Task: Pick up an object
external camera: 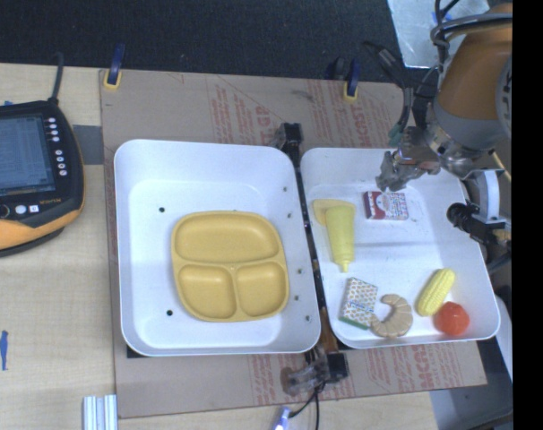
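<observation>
The camera view shows the end effector [394, 174] low over the far part of the right bin [469, 245], its dark tip just above and touching the upper edge of a small red-and-white packet [386, 206]; whether its opening is wide or narrow cannot be told from here, and nothing is seen held in it. The packet lies flat on the bin floor directly below the end effector. Near it, toward the left, a yellow squeeze bottle [338, 230] lies with its nozzle pointing to the near side. Farther toward the near edge, well apart from the end effector, a green-patterned packet [358, 301] sits just beside a toy croissant [393, 315], with a yellow corn cob [435, 291] and a red tomato [451, 318] to their right. Far to the end effector's left, the left bin [146, 240] holds a yellow three-compartment plate [228, 265]. A teach pendant [25, 176] rests on the tabletop [47, 330] beyond that bin.
</observation>
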Motion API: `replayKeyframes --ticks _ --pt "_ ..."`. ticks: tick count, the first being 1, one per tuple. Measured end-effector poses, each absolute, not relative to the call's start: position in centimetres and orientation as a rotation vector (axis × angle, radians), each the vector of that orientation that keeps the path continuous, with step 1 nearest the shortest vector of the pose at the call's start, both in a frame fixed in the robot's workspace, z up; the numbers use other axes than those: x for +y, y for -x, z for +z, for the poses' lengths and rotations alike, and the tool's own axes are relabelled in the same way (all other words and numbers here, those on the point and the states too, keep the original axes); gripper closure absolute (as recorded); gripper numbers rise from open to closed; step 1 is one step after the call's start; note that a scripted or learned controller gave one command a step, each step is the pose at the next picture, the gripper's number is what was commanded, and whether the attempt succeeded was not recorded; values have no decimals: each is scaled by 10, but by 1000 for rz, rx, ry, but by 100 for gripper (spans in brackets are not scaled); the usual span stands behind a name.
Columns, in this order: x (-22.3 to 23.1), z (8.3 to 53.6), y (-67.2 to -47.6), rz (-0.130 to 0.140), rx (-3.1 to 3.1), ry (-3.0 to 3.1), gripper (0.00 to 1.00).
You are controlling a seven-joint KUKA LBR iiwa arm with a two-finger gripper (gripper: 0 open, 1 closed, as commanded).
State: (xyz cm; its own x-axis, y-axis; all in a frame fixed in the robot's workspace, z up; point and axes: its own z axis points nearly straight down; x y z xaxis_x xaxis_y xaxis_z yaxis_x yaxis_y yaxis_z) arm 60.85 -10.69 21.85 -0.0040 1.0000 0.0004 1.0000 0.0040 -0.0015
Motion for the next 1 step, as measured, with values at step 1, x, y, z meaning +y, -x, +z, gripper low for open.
replayKeyframes --ticks 1 --pt "-107 218 -608 3 -2225 2215 0"
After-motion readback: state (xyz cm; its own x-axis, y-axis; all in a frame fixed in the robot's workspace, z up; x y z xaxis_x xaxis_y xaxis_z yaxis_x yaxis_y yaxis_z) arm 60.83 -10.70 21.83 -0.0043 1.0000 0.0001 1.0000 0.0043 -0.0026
